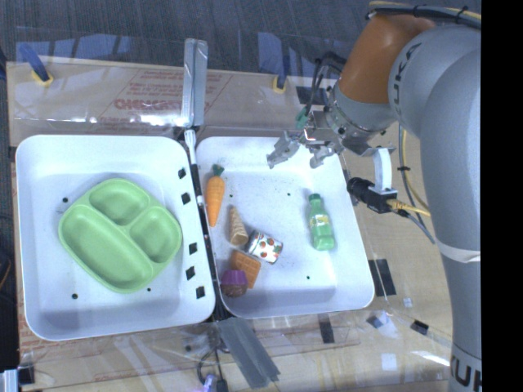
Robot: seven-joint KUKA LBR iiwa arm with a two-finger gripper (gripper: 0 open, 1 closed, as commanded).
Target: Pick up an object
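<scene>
My gripper hangs over the far edge of the right bin, its two fingers spread open with nothing between them. Below it in that bin lie an orange carrot, an ice-cream cone, a small printed can, an orange-brown block, a purple fruit and a green bottle. The bottle lies nearest, a little below and right of the fingers. The other objects cluster along the bin's left side.
The left bin holds a green divided plate. A metal divider post stands at the back between the bins. The grey arm with its orange band and cables fills the right side.
</scene>
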